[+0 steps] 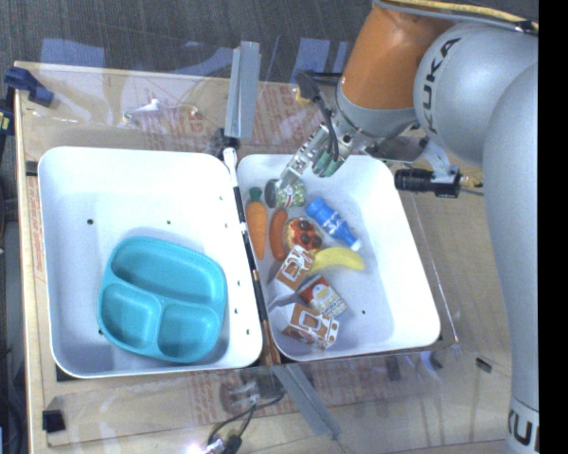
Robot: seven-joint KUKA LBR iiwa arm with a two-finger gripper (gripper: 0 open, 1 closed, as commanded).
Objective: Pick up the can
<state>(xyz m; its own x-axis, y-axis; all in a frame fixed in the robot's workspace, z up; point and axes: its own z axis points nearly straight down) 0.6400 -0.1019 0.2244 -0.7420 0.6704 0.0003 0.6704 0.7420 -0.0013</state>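
Observation:
The can [288, 196], small and silvery with a green label, is in the far left corner of the right bin [412, 282]. My gripper [297, 180] reaches down and to the left from the orange-banded wrist [388, 55], and its tip meets the top of the can. The slant of the view hides whether the can is between the gripper's parts or just below them. It also hides whether the can rests on the bin floor.
Close beside the can lie a carrot [256, 230], a red item [278, 234], a strawberry [303, 235], a blue bottle [333, 222], a banana [338, 259] and several snack boxes [312, 312]. The left bin [66, 187] holds a teal divided plate [163, 299].

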